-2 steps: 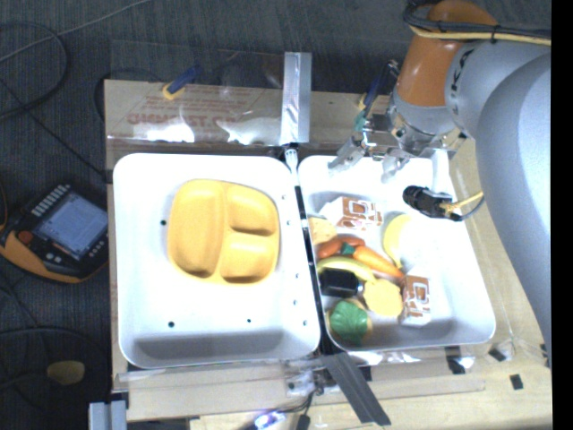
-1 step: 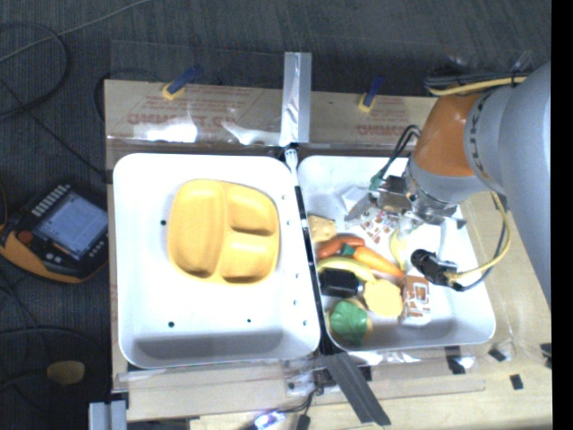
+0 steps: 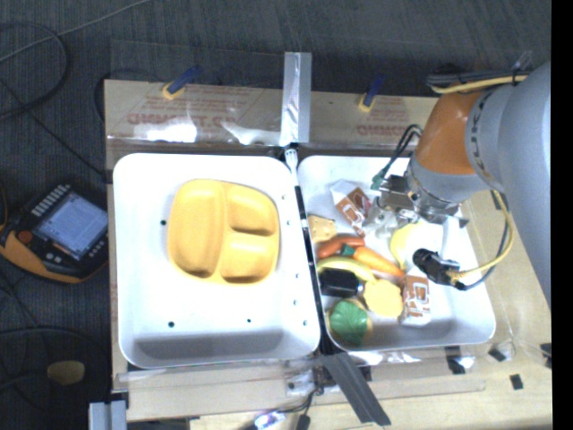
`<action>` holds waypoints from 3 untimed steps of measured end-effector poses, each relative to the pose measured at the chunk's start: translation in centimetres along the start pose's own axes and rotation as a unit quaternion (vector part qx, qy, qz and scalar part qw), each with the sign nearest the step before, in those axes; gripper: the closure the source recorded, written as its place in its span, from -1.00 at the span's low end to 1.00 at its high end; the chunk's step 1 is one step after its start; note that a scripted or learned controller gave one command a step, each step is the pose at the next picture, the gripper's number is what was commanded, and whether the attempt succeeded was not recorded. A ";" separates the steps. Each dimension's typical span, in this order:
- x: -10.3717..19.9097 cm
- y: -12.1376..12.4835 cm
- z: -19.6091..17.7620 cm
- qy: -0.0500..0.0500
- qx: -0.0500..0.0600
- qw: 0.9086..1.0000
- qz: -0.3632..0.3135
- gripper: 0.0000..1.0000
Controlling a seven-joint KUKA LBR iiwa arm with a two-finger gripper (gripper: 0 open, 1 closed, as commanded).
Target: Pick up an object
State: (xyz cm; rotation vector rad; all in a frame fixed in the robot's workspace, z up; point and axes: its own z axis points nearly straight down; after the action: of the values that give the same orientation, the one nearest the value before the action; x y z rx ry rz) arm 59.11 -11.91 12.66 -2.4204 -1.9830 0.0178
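End effector point(image 3: 391, 211) over crowded right bin point(image 3: 479, 316), snack packet point(image 3: 352, 206), carrot point(image 3: 358, 256), yellow tray point(image 3: 223, 230) left

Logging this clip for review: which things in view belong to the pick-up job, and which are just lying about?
Job:
- gripper, over the right bin
- that bin's pile: carrot, green vegetable, black item, snack packet

Lying about:
- yellow divided tray in the left bin
- handheld pendant on the floor
- clamps on the bench's back edge

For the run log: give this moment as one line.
arm: over right bin | gripper: low among toy food, near carrot | grasp: unconfirmed | left bin: yellow divided tray
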 end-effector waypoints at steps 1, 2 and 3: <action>-2.8 0.2 -6.3 -0.001 -0.005 1.000 0.028 1.00; -7.0 -0.1 -6.1 0.000 -0.004 0.994 0.108 1.00; -7.0 -0.1 -6.1 0.000 -0.005 0.994 0.108 -1.00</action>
State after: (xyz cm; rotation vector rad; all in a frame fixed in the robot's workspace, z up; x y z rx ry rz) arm 57.72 -18.74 18.73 -2.6276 -1.7137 0.0104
